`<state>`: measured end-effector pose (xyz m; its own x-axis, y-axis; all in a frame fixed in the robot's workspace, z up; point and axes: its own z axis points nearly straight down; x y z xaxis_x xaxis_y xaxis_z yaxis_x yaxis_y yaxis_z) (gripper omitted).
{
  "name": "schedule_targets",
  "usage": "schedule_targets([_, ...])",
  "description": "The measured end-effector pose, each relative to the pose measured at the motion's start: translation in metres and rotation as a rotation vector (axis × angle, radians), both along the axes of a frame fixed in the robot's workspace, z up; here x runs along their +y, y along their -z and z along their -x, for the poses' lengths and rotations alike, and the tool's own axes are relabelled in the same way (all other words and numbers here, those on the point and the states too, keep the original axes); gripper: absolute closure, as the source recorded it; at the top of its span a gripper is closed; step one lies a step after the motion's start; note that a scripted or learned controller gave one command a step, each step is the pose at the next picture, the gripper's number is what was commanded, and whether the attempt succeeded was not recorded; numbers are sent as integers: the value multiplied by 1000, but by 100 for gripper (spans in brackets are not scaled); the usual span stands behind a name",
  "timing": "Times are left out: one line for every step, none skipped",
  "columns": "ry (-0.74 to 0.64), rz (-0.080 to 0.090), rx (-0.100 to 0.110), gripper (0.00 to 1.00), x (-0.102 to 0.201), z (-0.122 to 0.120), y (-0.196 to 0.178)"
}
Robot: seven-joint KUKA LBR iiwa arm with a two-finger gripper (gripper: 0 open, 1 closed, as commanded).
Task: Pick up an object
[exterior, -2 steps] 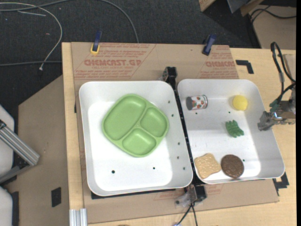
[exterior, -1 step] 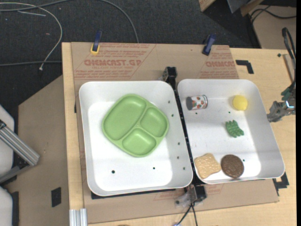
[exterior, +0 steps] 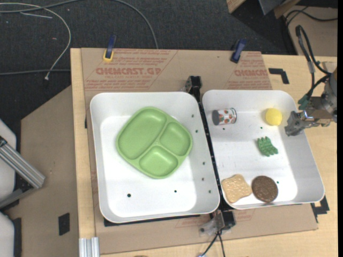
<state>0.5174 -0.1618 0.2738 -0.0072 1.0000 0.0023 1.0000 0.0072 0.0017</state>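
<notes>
The right bin [exterior: 300, 159] holds a small can [exterior: 224, 116] lying on its side, a yellow ball-like fruit [exterior: 274, 116], a green broccoli-like piece [exterior: 266, 146], a tan cracker [exterior: 236, 188] and a brown round cookie [exterior: 265, 188]. My gripper [exterior: 296, 124] hangs at the right rim of this bin, just right of the yellow fruit and apart from it. Nothing shows between its tips.
The left bin [exterior: 107, 143] bears a green three-compartment plate [exterior: 154, 141]. Blue clamps [exterior: 110, 48] [exterior: 238, 51] hold the cardboard at the back. A black bracket [exterior: 193, 83] sits between the bins. Cables trail on the dark floor behind.
</notes>
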Motion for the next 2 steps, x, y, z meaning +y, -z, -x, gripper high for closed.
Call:
schedule_targets([0, -1, 2, 100, 55, -8, -3])
schedule_targets([1, -1, 5, 100, 116, -15, 10])
